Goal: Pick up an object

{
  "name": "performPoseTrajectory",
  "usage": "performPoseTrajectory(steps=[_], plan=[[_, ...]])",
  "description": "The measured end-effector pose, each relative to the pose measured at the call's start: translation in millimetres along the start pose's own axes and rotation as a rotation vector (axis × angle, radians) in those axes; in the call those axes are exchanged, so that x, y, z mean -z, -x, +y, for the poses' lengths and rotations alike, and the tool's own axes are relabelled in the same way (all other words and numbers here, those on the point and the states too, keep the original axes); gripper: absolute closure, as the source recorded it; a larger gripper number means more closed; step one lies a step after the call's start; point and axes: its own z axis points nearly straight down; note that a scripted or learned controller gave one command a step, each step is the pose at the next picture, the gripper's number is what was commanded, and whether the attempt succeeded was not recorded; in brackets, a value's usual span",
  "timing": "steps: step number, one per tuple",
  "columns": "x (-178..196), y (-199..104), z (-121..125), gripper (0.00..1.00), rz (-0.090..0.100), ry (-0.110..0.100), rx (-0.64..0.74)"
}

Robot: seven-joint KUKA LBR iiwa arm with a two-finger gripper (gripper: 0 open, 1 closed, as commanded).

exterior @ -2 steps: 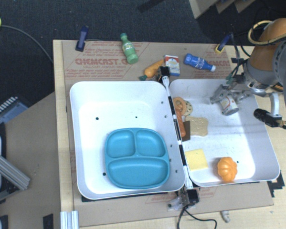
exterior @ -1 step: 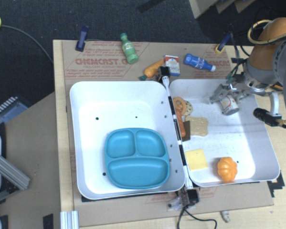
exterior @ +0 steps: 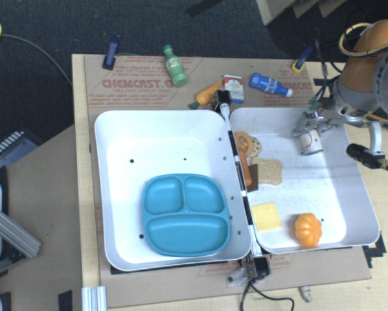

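gripper [exterior: 309,133]: far right bin [exterior: 349,193], finger state can't tell
nearby: bread slice [exterior: 269,172], cheese [exterior: 267,216], orange pumpkin [exterior: 308,229]
left bin [exterior: 116,173]: blue tray [exterior: 185,214]

This is looking like a robotics lab rather than a home. A grey arm [exterior: 365,76] with an orange band is reaching in over the counter [exterior: 148,86], which is lying under a printed cardboard sheet and carrying two white bins [exterior: 116,148] clipped side by side. Toy food is sitting in the right bin, and small bottles are lying along the counter's far edge. Cables are trailing over dark carpet [exterior: 38,18], and metal framing is showing at the left.
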Motion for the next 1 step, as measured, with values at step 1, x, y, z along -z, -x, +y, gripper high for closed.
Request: performPoseTrajectory(steps=[1], plan=[[-10.7, -56.0, -5.3, 1.00, 0.004, -0.003, -0.001]])
